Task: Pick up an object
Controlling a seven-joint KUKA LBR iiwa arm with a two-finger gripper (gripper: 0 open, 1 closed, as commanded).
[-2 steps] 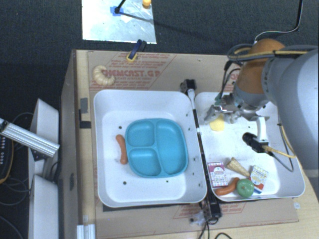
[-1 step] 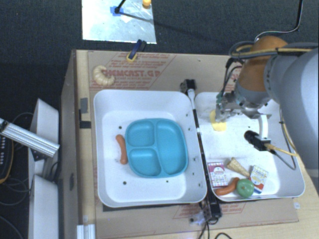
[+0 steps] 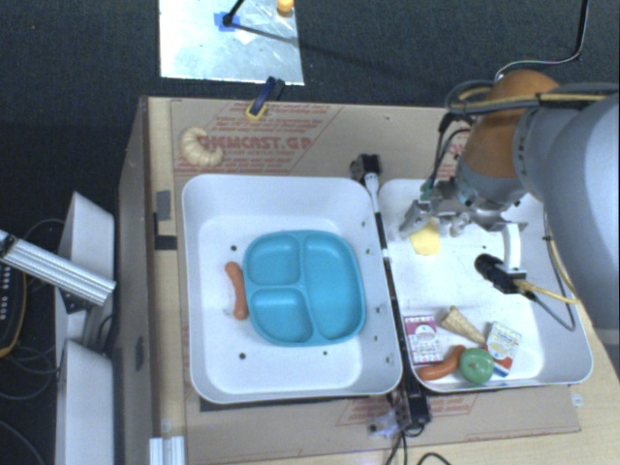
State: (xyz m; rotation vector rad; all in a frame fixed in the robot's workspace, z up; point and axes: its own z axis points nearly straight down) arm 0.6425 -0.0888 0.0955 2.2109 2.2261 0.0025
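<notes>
Two white bins sit side by side on the counter (image 3: 291, 139). The left bin (image 3: 208, 211) holds a blue tray (image 3: 302, 287) with several compartments, and an orange sausage (image 3: 236, 290) lies just beside the tray on its left side. The right bin (image 3: 572, 352) holds a yellow object (image 3: 425, 242) near its far end. The claw (image 3: 429, 216) is low over this yellow object, just above it or touching it; I cannot tell how it stands, so I cannot say if something is held. Near the front edge of the right bin there are a small pink box (image 3: 420, 337), a cone (image 3: 463, 325), a second sausage (image 3: 443, 363), a green ball (image 3: 476, 366) and a small carton (image 3: 503, 343), close together. The grey arm (image 3: 572, 153) reaches in from the right.
</notes>
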